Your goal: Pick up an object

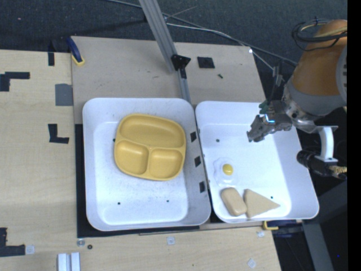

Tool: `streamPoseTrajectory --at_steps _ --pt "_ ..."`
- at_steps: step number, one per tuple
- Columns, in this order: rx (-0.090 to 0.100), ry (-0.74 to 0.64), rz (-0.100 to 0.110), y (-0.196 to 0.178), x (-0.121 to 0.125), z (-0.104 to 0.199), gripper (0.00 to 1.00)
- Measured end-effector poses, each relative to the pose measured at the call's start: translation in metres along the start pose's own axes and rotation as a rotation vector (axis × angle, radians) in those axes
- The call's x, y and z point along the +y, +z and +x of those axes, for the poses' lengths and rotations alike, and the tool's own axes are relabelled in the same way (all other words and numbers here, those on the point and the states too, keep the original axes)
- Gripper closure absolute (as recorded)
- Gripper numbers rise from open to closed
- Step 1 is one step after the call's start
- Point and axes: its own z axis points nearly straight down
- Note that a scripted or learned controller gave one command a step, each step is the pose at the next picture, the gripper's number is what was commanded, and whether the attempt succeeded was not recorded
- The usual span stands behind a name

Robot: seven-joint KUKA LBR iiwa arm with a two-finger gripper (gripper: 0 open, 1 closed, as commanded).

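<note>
In the right bin (293, 151) lie a toy fried egg (225, 169), a tan bread roll (231, 201) and a tan wedge-shaped slice (259, 202), all near the bin's front. My gripper (259, 130) hangs over the upper middle of that bin, above and to the right of the egg, with nothing visibly between its fingers. The dark fingers point down and left. The arm's orange band (321, 66) shows at the right.
The left bin (101, 196) holds a yellow divided plate (150, 146). A grey pole (161, 27) slants down to the gap between the bins. Cables run across the dark floor at the top.
</note>
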Motion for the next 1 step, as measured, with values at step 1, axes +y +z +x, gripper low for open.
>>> streamPoseTrajectory --at_steps 1 --pt "0.001 -0.003 0.007 0.0141 -0.0144 0.0525 1.00"
